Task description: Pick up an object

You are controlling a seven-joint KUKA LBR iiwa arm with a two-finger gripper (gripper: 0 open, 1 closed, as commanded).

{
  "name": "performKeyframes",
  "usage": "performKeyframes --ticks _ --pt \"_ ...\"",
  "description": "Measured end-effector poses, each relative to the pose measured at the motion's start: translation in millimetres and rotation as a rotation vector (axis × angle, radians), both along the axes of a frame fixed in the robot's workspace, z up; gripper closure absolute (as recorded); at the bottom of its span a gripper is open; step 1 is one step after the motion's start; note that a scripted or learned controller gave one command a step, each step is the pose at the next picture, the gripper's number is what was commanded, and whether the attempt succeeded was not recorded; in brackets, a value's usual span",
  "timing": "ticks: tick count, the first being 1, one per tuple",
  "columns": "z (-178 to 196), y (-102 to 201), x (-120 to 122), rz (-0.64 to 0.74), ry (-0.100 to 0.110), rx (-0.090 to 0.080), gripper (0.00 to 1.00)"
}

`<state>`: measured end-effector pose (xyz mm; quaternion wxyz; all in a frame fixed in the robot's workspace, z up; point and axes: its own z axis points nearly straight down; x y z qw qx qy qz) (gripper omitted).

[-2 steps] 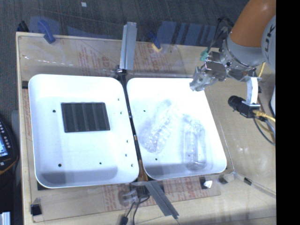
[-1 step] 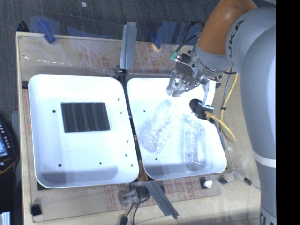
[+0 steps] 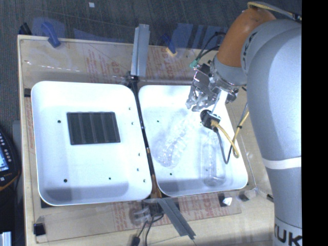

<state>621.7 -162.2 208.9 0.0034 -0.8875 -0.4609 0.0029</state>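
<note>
Lying below jaws (apart): clear bottle (image 3: 173, 137)

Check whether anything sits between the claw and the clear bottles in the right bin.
Nothing visible does. The claw hangs over the right bin near its far edge. The crumpled clear bottle lies just below it toward the bin's middle, and the second clear bottle lies by the right wall. A yellow cable hangs beside that one, not across the path.
</note>
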Motion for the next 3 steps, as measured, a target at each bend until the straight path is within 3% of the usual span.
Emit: performKeyframes --ticks 1,2,3 --pt "-33 41 -6 0.120 -0.003 0.000 1.00" --pt "-119 30 -5 -0.021 -0.001 -0.001 1.00" --pt "8 -40 36 -0.047 -0.008 -0.003 1.00"
